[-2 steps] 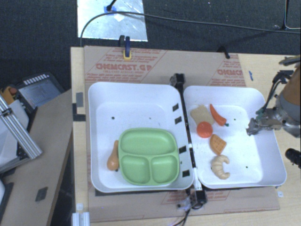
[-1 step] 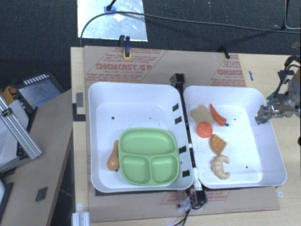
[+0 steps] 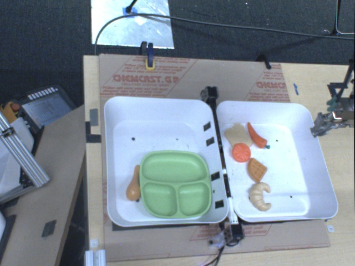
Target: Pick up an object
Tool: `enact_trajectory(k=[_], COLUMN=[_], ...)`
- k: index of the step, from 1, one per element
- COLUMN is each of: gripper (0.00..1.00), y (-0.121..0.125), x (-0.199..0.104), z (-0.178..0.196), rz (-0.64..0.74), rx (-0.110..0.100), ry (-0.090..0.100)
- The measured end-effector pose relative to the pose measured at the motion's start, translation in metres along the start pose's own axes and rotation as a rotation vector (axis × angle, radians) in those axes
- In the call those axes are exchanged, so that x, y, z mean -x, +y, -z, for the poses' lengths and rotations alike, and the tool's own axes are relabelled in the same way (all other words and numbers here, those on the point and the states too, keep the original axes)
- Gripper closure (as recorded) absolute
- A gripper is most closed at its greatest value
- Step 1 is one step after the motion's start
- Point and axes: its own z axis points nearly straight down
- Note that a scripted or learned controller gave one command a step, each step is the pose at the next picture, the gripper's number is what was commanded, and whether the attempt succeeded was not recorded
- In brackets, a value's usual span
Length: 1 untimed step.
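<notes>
Hovering at the far right edge, the grey two-finger gripper (image 3: 324,123) sits just outside the right white bin (image 3: 319,173), above its rim, and whether it is released or clenched I cannot tell from here. Nothing is in its grasp that I can see.

The pickable things are clustered in the left half of that right bin: one pale beige toy bread slice (image 3: 236,133), one orange-red toy carrot (image 3: 257,135), one round red tomato slice (image 3: 241,152), one tan waffle square (image 3: 257,169) and one cream croissant (image 3: 260,196). Five there.

Over in the left white bin (image 3: 150,112): one green three-compartment plastic plate (image 3: 175,183) and one brown toy drumstick (image 3: 134,185) just beside it.

The danger, as I judge it? The bread, tomato and carrot lie touching or nearly so, so a descent there could nudge a neighbour or pinch two at once. The flat pieces may slip out. The croissant stands more apart, a cleaner target.
</notes>
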Motion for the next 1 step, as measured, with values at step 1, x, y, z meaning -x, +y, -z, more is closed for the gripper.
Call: enact_trajectory(k=[1], gripper=[1.00], y=[0.0095], x=[-0.0471], z=[-0.0020], rz=[0.003], rx=[-0.005], ry=[0.002])
